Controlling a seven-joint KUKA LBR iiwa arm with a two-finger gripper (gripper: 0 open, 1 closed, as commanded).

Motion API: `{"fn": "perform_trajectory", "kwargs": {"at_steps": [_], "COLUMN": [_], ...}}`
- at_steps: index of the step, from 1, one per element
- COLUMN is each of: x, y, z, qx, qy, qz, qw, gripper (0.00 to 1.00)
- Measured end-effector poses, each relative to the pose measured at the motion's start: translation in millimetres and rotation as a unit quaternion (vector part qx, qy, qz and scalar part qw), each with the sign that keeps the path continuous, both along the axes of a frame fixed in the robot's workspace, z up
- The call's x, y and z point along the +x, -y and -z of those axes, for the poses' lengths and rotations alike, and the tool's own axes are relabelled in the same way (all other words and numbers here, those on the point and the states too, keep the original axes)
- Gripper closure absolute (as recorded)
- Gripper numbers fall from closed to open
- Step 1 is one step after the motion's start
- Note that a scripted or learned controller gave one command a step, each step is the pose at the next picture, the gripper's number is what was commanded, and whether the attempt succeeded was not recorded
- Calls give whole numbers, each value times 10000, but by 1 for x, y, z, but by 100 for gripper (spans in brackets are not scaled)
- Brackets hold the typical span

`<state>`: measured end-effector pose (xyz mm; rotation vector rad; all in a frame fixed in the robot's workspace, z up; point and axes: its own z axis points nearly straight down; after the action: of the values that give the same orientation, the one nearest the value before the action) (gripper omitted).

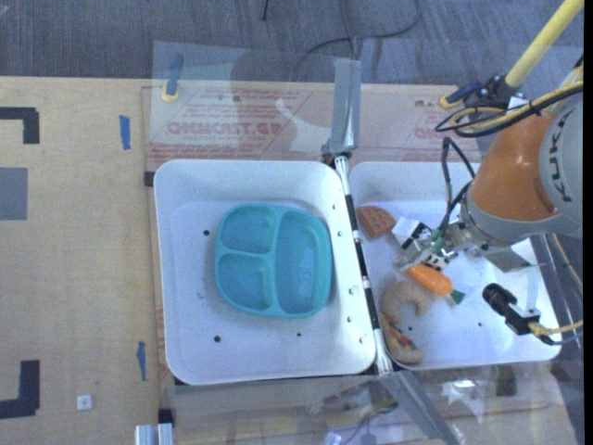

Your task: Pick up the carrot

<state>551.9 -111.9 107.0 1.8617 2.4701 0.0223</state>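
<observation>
The carrot (432, 279) is a short orange piece with a green end. It lies in the right bin (482, 341), left of the bin's middle. My gripper (427, 248) is low over the bin, right at the carrot's upper edge, and it covers part of the carrot's top. The view does not show whether the carrot is held. The arm's grey and orange wrist (515, 179) rises to the upper right of it.
A brown wedge of toy food (375, 220) lies at the right bin's upper left. A tan pastry-like item (404, 315) lies along its lower left wall. The left bin (185, 341) holds a teal divided plate (274, 260).
</observation>
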Motion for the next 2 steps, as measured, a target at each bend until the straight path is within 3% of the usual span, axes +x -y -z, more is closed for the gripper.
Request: {"fn": "perform_trajectory", "kwargs": {"at_steps": [1,2], "x": [-34,-40], "y": [8,11], "z": [12,9], "qx": [106,108], "qy": [-73,-151], "qz": [1473,1506], "qw": [9890,9884], "gripper": [0,100]}}
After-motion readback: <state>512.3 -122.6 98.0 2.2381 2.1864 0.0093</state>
